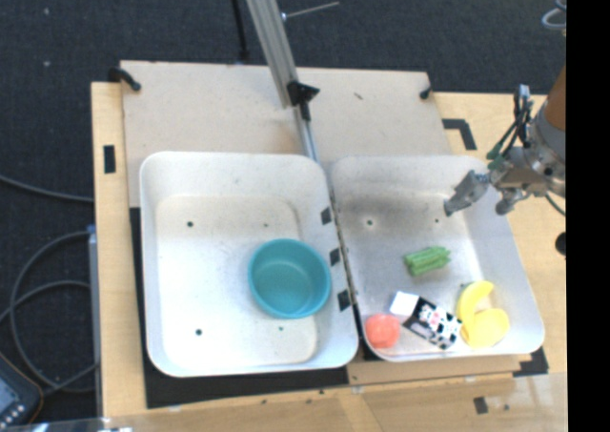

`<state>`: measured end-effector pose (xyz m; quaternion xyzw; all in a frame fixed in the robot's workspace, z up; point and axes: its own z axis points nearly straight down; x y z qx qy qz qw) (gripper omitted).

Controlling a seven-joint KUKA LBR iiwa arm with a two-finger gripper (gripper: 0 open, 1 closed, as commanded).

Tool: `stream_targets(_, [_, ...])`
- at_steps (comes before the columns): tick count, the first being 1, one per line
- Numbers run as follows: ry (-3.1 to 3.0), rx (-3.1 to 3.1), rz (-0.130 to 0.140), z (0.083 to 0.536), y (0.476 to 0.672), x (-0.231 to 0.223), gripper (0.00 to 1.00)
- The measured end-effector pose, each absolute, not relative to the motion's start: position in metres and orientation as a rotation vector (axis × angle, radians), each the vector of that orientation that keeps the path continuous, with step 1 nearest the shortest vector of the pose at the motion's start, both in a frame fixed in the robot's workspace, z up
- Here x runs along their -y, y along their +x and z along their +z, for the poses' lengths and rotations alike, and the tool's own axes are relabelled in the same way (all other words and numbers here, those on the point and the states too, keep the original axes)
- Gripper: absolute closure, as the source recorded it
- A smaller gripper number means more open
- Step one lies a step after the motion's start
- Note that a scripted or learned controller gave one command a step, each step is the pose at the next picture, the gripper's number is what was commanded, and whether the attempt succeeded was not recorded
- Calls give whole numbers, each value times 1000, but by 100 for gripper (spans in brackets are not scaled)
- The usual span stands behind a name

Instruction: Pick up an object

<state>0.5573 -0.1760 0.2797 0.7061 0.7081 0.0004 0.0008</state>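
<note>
Objects lie in the right bin [496, 258]'s near end: green piece [426, 259], orange ball [382, 329], yellow toy [479, 314]. Gripper [469, 194] hovers over the far right, fingers released, grasping nothing.

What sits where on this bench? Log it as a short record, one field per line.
left bin: teal bowl, near its right wall
right bin: green piece mid-bin; orange ball, black-and-white patterned item and yellow item along the near edge
tool: above the right bin's far right part, apart from all items
task status: nothing picked up yet
</note>
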Motion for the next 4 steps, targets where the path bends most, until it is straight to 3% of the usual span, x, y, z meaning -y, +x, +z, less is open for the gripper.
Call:
stream_targets(1, [2218, -2223, 2, 280, 557, 176, 0])
stream_targets(4, [2224, -2221, -5, 132, 552, 178, 0])
